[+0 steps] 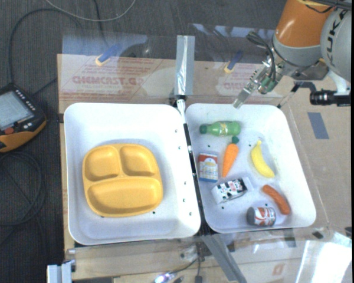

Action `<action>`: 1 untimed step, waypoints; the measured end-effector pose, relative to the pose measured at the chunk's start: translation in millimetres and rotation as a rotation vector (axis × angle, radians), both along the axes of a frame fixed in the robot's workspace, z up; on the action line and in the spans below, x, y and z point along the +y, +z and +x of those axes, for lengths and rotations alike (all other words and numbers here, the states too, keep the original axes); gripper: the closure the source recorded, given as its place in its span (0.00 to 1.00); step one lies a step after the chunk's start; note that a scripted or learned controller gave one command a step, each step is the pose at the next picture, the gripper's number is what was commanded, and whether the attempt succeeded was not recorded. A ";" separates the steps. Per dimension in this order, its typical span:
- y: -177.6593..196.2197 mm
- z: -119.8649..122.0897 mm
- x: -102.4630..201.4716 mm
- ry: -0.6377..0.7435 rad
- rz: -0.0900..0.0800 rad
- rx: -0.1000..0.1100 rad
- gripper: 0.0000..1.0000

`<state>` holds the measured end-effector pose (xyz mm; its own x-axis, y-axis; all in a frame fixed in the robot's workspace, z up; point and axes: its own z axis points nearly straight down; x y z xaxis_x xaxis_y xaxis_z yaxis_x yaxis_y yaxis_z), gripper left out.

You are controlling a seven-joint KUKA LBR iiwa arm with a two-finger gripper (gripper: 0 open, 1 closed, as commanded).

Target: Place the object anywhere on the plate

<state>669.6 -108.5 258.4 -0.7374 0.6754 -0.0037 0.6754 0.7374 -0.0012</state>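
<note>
The arm (pixel 310 22) slants down-left, its fingers (pixel 248 93) (grip state unclear) above the right bin's (pixel 295 158) far rim.

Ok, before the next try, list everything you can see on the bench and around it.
plate: 1, yellow, three compartments, in the left bin
left bin: 1, white
right bin: 1, white
bottle: 1, green, lying at the back of the right bin
carrot: 1, orange, below the bottle
banana: 1, yellow, right of the carrot
small carton: 1, red and white, left of the carrot
black-and-white box: 1, middle front
sausage: 1, red-orange, front right
can: 1, red and silver, lying at the front
pendant: 1, black and orange, floor at left
gripper: 1, above the right bin's back edge, nothing seen in it
</note>
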 end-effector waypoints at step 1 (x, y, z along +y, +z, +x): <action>8.7 -11.2 6.5 0.349 0.002 0.001 1.00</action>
